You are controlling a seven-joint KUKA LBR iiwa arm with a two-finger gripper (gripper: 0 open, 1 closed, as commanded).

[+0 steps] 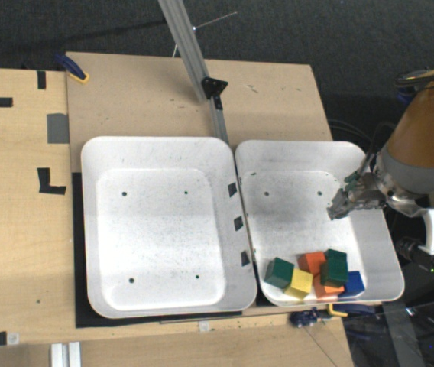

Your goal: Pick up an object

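While the grey arm with its orange band (pixel 419 140) reaches in from the right edge, I see its two-finger gripper (pixel 341 205) over the right white bin (pixel 293 167), middle right of frame, above bare floor. Can't tell its state from here; nothing visibly held. Small wooden blocks sit clustered at the bin's lower right: green cube (pixel 280 272), yellow cube (pixel 301 282), orange block (pixel 312 263), dark green block (pixel 336 266), blue block (pixel 353 283). Approach step, I judge. Next: shift toward lower frame, over the pile, then descend. Left white bin (pixel 156 220) sits alongside.
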